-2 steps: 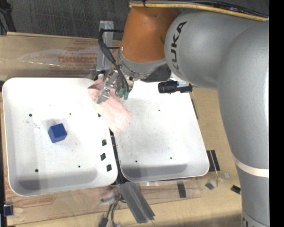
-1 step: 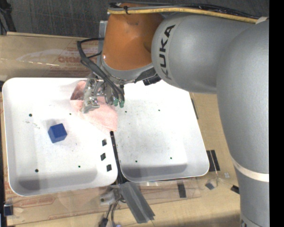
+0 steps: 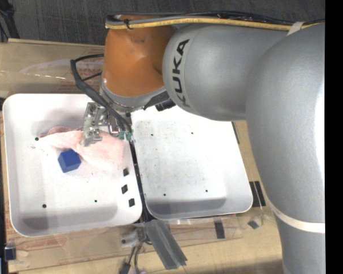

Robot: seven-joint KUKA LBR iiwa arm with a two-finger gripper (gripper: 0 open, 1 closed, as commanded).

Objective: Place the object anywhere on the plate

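Note:
A small blue cube (image 3: pixel 69 160) lies in the left bin (image 3: pixel 23 170), at the front-left edge of a pale pink plate (image 3: pixel 107 150). Whether the cube rests fully on the plate or partly on the bin floor is unclear. My gripper (image 3: pixel 93 131) hangs over the plate's back part, up and to the right of the cube and apart from it. Nothing blue shows at the gripper. The arm's orange band and grey wrist cover the back right corner of the left bin.
The right bin (image 3: pixel 188 164) stands against the left one, with a raised divider (image 3: pixel 134 170) between them. The arm's large grey body covers the right side of the bench. Wooden bench surface (image 3: pixel 40 56) shows behind the bins.

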